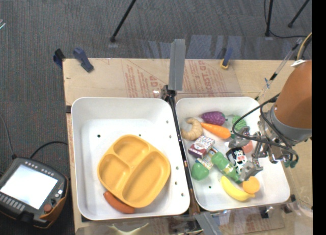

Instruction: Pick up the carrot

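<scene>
On the tabletop (127,78), the left white bin (86,127) holds a yellow three-compartment plastic plate (134,170), with a reddish toy sausage (118,203) at the plate's near edge. In the right white bin (214,104), the orange toy carrot (216,130) lies toward the far side, between a tan toy croissant (193,128) on its left and a purple toy vegetable (214,117) just behind it; a yellow toy banana (234,189) lies at the near side.

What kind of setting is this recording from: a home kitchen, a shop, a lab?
Most likely a robotics lab: tripod legs on carpet, a teach pendant on the floor, and toy food like the carrot in white bins on a clamped board.
</scene>
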You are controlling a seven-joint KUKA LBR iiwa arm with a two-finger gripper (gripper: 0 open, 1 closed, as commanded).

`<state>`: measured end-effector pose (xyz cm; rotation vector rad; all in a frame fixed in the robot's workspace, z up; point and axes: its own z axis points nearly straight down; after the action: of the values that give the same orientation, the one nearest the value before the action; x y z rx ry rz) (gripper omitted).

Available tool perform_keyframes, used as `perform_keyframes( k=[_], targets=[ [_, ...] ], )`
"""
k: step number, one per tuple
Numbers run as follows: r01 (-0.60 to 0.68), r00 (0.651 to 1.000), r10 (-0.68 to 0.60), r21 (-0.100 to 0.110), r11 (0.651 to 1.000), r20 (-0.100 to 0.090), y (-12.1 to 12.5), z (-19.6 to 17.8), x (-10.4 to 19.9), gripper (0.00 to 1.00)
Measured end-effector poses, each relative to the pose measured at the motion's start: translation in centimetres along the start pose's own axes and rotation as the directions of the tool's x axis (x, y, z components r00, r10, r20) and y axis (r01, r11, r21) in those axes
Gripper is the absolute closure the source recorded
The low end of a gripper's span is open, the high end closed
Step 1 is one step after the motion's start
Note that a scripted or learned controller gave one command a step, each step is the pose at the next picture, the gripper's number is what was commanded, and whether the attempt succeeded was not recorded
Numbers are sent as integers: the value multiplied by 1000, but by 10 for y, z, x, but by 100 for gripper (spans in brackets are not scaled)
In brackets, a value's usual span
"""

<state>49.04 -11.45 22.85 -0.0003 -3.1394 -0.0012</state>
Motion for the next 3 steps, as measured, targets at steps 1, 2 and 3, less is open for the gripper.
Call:
perform_keyframes(
  k=[1,2,3],
  targets=[
    [112,994,-112,-1,994,0,-53,31,-114,0],
    [185,983,-185,2,983,4,-61,122,-144,0],
    [23,1000,-23,1,1000,3,-22,138,-131,0]
  ],
)
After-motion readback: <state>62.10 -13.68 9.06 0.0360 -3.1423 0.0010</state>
